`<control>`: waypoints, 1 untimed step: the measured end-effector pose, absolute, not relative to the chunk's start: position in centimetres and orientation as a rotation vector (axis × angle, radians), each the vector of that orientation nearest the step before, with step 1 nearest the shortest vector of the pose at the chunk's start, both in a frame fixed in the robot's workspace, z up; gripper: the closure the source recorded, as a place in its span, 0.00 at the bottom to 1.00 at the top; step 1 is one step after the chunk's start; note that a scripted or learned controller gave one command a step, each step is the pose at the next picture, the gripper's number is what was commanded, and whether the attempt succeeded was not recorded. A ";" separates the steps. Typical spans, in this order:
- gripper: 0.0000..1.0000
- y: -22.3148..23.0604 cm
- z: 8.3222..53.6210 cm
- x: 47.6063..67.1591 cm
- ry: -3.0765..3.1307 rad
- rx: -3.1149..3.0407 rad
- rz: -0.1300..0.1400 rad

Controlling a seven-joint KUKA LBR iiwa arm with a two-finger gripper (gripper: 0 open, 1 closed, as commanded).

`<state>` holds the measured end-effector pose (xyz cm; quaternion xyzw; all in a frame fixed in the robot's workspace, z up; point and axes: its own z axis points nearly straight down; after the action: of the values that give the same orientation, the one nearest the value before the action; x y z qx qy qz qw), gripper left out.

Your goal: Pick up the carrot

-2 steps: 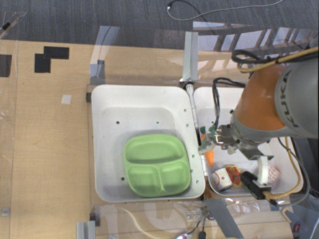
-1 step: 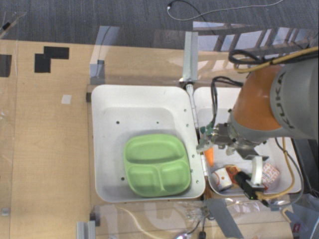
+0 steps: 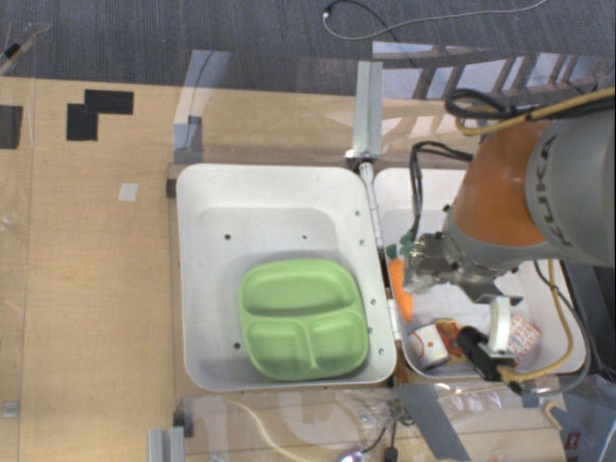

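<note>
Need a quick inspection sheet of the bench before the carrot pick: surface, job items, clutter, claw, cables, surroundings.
Surface: tan bench bearing two white bins, left bin and right bin.
Job's things: carrot lies along right bin's left wall.
Clutter: green divided plate in left bin; small white cup and red-patterned item in right bin.
Grippers: claw low over right bin, beside carrot; carrot not seen held.
Cables: black cable on floor; black loop by arm.
Surroundings: grey carpet; black markings on bench.

One fixed overhead camera looks down aslant on the left bin (image 3: pixel 260 210) and right bin (image 3: pixel 435 189).
</note>
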<state>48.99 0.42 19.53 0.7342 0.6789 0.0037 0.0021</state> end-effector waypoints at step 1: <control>1.00 6.9 18.4 50.0 2.132 2.307 0.002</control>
<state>50.05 6.87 18.38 0.7343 0.6788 0.0007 0.0001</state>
